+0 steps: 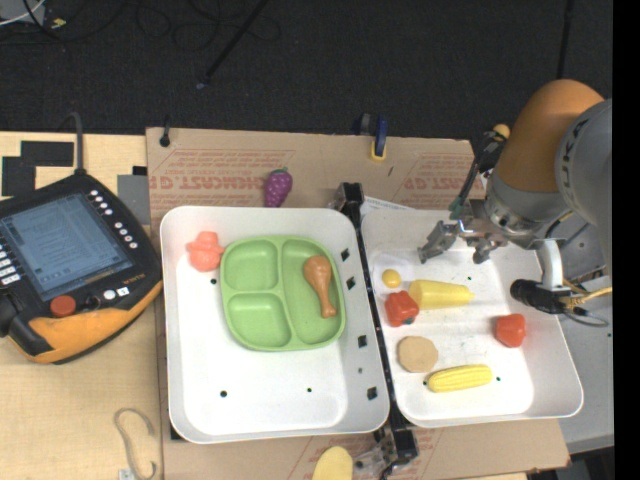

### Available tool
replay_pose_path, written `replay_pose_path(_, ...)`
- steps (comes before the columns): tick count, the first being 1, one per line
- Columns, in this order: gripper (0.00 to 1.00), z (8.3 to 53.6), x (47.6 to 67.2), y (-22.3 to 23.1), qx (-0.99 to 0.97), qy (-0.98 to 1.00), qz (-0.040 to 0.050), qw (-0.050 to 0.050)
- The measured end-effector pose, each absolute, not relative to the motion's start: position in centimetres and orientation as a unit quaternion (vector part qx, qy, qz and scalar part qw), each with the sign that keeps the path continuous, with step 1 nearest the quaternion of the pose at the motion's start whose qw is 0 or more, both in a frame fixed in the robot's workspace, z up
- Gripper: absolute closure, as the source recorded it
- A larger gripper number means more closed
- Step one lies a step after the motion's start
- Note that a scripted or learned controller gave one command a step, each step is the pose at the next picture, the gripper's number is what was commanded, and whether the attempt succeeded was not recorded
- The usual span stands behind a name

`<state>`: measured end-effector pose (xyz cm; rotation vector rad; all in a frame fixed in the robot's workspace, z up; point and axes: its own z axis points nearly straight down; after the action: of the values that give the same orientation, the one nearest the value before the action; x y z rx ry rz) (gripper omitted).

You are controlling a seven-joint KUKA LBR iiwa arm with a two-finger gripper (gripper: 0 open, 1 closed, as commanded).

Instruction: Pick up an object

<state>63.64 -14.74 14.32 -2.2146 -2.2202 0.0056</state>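
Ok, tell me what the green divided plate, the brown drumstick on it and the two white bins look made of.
Green divided plate: likely matte moulded plastic, uniform colour. Brown drumstick: probably toy plastic, smooth with slight sheen. White bins: apparently thin plastic, rounded corners, soft gloss.

My arm (560,158) cut off at the right edge, yellow object (333,463) clipped by the bottom edge (I can't identify it), control pendant (65,258) cropped at left.

It looked like a robotics lab: an industrial arm (560,158) reached over two white bins (190,368) of plastic toy food, a teach pendant (70,258) lay on the worktop's left, and black cloth and loose cables (130,8) hung at the far side.
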Motion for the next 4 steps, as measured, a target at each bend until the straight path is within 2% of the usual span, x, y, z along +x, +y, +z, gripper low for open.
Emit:
replay_pose_path(1, 0.0, 9.0, 63.6, -14.4, -0.706, -0.709, 0.0011, 0.002)
replay_pose_path(2, 1.0, 10.3, 63.7, -14.5, -0.706, -0.708, 0.0003, 0.001)
replay_pose_path(3, 1.0, 14.6, 64.0, -14.2, -0.707, -0.707, -0.0008, -0.001)
replay_pose_path(4, 1.0, 19.9, 63.0, -14.0, -0.708, -0.706, -0.0007, -0.001)
